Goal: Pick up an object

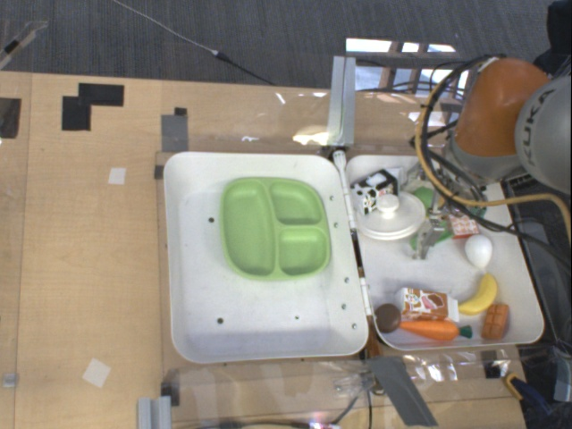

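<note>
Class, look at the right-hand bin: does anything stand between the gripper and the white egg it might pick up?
Nothing visible does. The gripper hangs over the right bin, with bare white floor between it and the white egg. The white lid sits on the gripper's other side, out of the way.

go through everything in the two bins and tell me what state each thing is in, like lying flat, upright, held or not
green divided plate: lying flat in the left bin, nothing on it.
white lid: flat, knob up, right bin.
egg: loose, on its side.
banana: lying flat.
carrot: lying flat at the near wall.
small carton: lying on its side.
gripper: low over the right bin, beside the lid.
</note>
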### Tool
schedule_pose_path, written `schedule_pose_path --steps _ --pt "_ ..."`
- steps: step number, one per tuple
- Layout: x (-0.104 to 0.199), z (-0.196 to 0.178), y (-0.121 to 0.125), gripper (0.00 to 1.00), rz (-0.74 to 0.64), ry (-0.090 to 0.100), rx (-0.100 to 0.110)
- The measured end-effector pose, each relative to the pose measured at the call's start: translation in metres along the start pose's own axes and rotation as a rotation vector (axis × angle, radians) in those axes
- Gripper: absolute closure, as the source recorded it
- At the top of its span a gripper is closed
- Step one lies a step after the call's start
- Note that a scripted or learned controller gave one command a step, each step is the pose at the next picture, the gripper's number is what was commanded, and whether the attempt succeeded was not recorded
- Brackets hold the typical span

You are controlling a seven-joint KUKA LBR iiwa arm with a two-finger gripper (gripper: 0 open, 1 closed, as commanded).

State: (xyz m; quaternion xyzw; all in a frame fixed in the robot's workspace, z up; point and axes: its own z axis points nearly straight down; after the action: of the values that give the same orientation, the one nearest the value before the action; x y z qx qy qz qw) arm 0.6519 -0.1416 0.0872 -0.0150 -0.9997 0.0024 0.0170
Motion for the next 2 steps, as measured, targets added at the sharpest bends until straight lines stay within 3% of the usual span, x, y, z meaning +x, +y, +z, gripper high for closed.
schedule_pose_path --steps 1,2 --pt "0.0 0.0 0.0 0.0 -0.001 0.0 0.001" --pt "0.075 -0.001 -0.06 0.0 0.038 -0.047 -0.002"
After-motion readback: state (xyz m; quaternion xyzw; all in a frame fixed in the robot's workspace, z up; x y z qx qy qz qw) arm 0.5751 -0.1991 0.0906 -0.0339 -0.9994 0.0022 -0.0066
